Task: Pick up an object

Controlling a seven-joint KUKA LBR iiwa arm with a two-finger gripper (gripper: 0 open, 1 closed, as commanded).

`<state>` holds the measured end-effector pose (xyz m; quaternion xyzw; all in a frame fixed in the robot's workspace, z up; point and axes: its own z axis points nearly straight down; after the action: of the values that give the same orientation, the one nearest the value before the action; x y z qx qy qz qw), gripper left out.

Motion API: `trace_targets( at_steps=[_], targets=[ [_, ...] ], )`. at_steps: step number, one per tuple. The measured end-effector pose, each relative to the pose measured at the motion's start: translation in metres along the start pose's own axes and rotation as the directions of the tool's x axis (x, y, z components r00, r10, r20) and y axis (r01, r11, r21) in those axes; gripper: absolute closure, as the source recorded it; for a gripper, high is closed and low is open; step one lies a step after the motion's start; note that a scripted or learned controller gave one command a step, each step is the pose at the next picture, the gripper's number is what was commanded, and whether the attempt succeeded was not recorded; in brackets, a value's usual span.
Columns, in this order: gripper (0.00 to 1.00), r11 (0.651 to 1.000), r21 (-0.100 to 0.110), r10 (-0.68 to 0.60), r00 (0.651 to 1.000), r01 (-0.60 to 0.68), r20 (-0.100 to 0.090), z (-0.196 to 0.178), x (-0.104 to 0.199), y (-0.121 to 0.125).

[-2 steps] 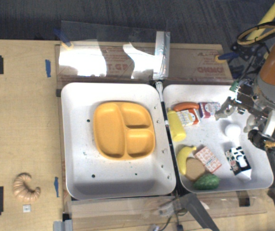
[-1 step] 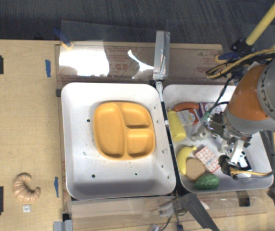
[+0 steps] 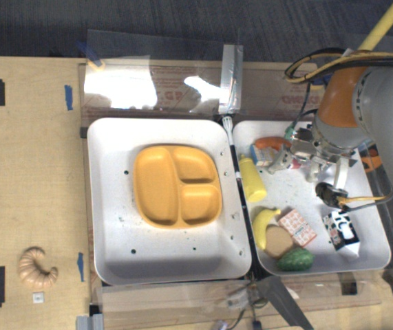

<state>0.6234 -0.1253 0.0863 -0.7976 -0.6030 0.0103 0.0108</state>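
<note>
Gripper [image 3: 289, 158]: low in right bin [image 3: 372, 236], far end; grip state cannot tell.
Nearest object: yellow bottle [image 3: 252, 179], blue cap, lying along bin's left wall.
Left bin [image 3: 107, 205]: yellow divided tray [image 3: 177, 185].

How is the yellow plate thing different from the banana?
The yellow divided tray is wide, flat and split into compartments; the banana is small, thin and curved. The tray lies in the left bin; the banana lies in the right bin, crowded against a round tan thing and a checked packet. The tray's yellow is deeper and more orange than the banana's. Both are yellow, and both lie apart from the pincer.
</note>
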Motion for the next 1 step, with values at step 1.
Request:
trace_targets(
  at_steps=[1],
  targets=[
    [0.0, 0.992, -0.034, -0.12, 0.993, 0.119, -0.001, 0.0004, 0.0026, -0.0475]
  ],
)
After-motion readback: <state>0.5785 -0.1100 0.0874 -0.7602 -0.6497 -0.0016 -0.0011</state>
